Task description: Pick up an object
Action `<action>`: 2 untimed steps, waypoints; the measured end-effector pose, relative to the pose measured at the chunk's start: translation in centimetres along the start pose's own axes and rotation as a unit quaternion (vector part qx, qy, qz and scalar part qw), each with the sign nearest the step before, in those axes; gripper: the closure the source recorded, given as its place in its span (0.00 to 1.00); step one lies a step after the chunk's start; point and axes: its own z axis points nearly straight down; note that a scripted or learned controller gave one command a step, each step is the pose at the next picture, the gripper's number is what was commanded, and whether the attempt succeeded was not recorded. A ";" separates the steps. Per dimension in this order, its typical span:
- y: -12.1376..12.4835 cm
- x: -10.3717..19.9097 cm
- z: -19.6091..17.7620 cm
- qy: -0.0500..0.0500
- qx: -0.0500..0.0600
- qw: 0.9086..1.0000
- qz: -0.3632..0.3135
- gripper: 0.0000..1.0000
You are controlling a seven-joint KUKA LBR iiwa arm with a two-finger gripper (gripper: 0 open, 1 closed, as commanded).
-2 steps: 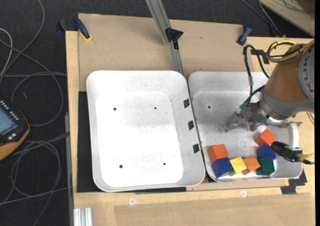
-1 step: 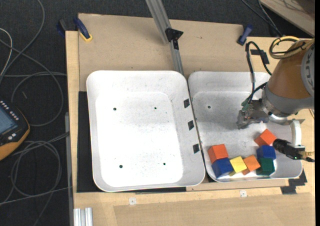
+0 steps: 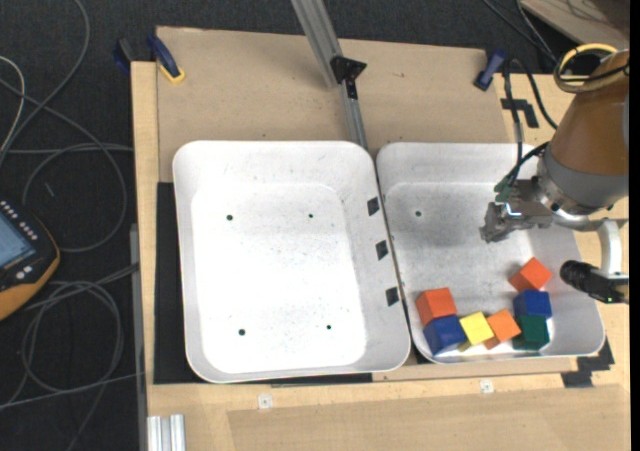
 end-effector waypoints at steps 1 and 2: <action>0.2 0.0 -5.4 -0.001 -0.001 1.000 0.000 1.00; 1.7 4.5 -5.1 0.001 0.002 1.000 -0.002 1.00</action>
